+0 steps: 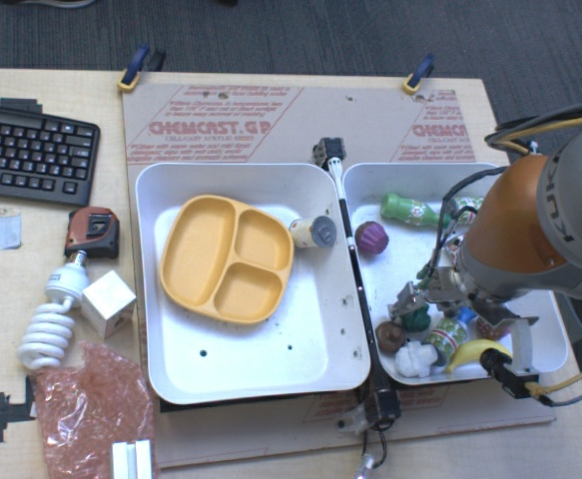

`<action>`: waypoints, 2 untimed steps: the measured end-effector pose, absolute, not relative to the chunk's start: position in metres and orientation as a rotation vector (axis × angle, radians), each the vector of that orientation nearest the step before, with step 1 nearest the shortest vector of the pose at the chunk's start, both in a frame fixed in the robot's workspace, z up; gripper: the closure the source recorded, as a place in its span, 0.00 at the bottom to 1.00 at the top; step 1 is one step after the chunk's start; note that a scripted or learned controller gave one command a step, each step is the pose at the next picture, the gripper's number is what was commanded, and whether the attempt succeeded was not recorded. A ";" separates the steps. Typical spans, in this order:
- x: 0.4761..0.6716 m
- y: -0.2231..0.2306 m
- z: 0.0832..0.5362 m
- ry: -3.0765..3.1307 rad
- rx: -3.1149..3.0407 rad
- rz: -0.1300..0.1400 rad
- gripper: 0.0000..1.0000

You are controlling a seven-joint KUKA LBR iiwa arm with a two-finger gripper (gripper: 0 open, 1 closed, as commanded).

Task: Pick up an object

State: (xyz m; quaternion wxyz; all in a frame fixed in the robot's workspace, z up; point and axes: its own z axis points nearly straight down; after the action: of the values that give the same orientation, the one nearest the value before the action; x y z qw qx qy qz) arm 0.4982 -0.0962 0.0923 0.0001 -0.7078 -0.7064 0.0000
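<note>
The jaws (417, 302) are down in the right shallow white plastic bin (560, 352), in a front-corner huddle of one dark-green toy (416, 318), one yellow plastic banana (475, 353), one brown lump (388, 335) and one white lump (415, 360); I cannot tell how far they are parted or whether they hold anything. Beyond them lie one purple ball (371, 238) and one green plastic bottle (413, 209), with bare floor between. Left of the jaws, past the shared rim, the left white bin (251, 367) carries one yellow three-compartment plastic plate (227, 257) and one small grey-capped jar (313, 232), its front floor open.

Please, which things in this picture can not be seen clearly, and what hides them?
- End effector, camera view: low over the cluttered right bin; the orange wrist blocks it, grip unclear.
- Green bottle: its right end is hidden behind the arm's cables.
- Banana: partly under the arm.
- Small toys in the near corner: too small and crowded to identify.
</note>
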 end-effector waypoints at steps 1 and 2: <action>0.499 -0.097 0.102 -2.219 -2.226 -0.002 1.00; 0.503 -0.085 0.193 -2.226 -2.221 -0.001 1.00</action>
State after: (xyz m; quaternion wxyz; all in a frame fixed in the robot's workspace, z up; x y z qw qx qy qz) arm 0.5030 -0.0847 0.1926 -0.0013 -0.7063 -0.7079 -0.0004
